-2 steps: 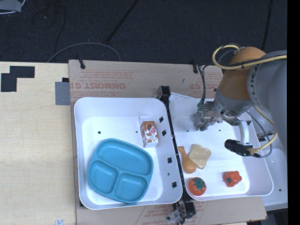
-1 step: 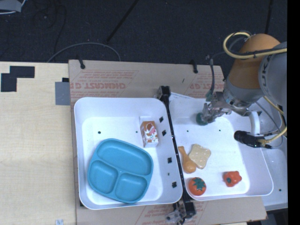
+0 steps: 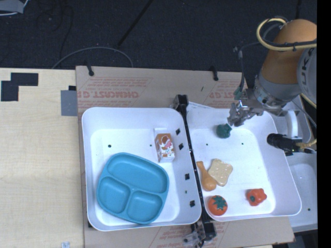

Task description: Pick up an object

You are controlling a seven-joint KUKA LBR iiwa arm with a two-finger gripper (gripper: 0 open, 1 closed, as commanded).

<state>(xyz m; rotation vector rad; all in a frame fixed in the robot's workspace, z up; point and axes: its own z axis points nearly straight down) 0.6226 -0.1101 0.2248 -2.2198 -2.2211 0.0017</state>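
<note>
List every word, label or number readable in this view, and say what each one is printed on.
Red print on the cardboard sheet under the bins, seen upside down and mirrored: it cannot be made out with certainty.
More red print on the cardboard's bottom edge near the camera: too small and cut off to read.
The small carton in the left bin: a printed picture, any lettering too small to read.
Nothing else carries text.

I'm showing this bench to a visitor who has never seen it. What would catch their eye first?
Probably the big blue divided plate, lying at the front of the left bin with a small carton standing just behind it. Next, the arm's orange band at upper right, with the gripper low over a small dark green object at the back of the right bin.
</note>
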